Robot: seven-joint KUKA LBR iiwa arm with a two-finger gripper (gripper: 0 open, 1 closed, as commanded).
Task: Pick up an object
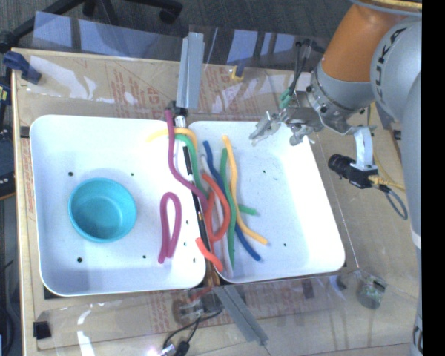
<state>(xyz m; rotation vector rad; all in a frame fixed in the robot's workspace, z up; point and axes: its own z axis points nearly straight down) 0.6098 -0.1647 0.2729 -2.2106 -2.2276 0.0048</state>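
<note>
End effector point(280, 128), fingers apart and empty above the right bin's point(311, 221) far edge, should descend squarely astride one isolated cord point(237, 191).

A tangle of soft, bendy strands point(221, 199) in orange, green, blue, yellow and red lies along the left side of the right bin point(311, 199), some draped over the shared rims. A magenta strand point(169, 225) loops into the left bin point(52, 154), where a turquoise bowl point(102, 210) sits upright.

The arm point(371, 50) reaches in from the right, jaws spread apart.
</note>
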